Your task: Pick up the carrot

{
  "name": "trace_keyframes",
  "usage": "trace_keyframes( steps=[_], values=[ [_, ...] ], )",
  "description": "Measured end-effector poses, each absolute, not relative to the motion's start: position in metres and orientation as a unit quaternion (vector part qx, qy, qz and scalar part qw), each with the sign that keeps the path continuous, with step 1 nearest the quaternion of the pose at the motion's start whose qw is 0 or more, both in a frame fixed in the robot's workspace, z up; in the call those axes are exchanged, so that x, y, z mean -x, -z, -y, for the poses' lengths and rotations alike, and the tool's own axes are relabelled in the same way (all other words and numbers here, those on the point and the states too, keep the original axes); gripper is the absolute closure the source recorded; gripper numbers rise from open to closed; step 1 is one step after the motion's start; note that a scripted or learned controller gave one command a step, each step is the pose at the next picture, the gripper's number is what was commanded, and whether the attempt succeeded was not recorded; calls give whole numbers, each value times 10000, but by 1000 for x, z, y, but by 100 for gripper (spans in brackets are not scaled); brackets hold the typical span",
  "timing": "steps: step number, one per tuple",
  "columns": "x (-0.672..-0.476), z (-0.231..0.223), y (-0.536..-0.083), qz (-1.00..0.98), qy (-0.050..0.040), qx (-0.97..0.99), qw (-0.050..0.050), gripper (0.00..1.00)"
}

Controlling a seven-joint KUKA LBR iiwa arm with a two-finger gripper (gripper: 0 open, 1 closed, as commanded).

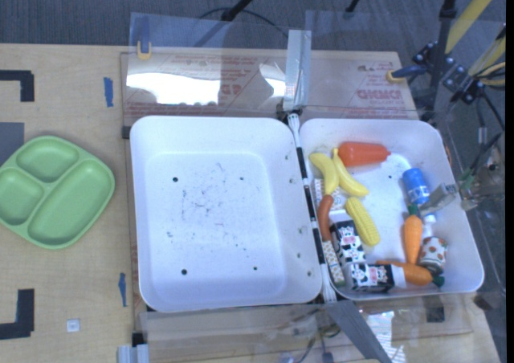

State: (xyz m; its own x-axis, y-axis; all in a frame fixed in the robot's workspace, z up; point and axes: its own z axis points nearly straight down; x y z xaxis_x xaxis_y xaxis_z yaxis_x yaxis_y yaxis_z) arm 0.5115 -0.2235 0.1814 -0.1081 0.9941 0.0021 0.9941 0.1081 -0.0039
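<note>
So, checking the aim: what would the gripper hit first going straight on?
Probably the top of the carrot just below the blue bottle. The gripper points leftward and down at that spot; depth is unclear, so it could brush the bottle first.

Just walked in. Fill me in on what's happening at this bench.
Nothing is being handled at this moment. The carrot to be picked up lies in the right bin, near its right side, among a banana, a blue can and a cow-patterned carton. Another orange piece lies just below it. A green divided plate sits at the bench's left.
</note>
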Motion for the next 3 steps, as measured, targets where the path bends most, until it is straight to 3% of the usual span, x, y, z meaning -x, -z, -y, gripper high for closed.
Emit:
trace_keyframes(
  steps=[1,2,3],
  values=[
    [-528,209,-87,8784,4,4780,8,0],
    [-528,210,-96,8774,11,4798,0,100],
    [-566,171,-217,8650,-3,5018,11,100]
  ],
)
